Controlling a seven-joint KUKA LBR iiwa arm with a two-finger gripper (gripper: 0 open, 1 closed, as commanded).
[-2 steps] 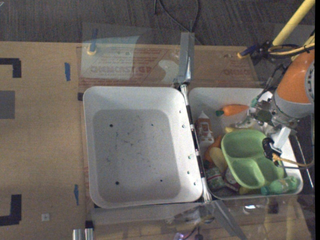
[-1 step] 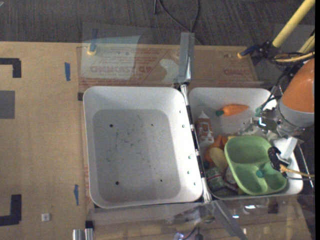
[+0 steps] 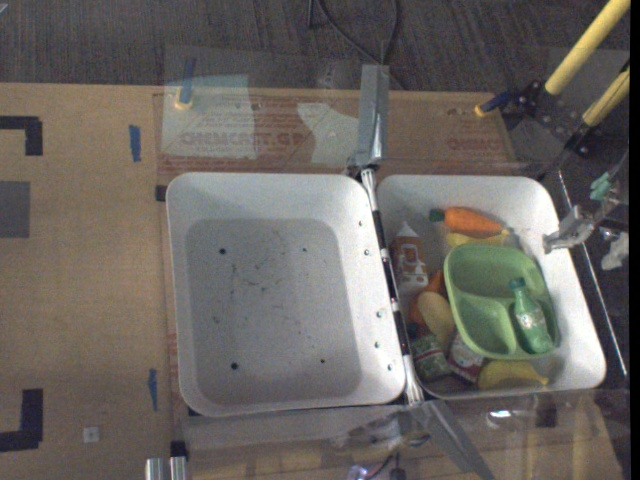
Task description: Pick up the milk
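Note:
The milk (image 3: pixel 407 255) is a small white carton with a red label. It stands in the right bin (image 3: pixel 572 298), close against that bin's left wall, near the back. An orange carrot (image 3: pixel 470 220) lies just behind and to the right of it. A yellow piece (image 3: pixel 437 314) sits in front of it. Nothing is touching the milk from above.
A green divided tray (image 3: pixel 490 303) sits in the middle of the right bin with a green bottle (image 3: pixel 530 318) lying in it. A dark can (image 3: pixel 428 354), a red-and-white packet (image 3: pixel 463 358) and a yellow item (image 3: pixel 510 373) crowd the front. The left bin (image 3: pixel 270 298) adjoins. Yellow-handled clamps (image 3: pixel 585 48) stand at the back right.

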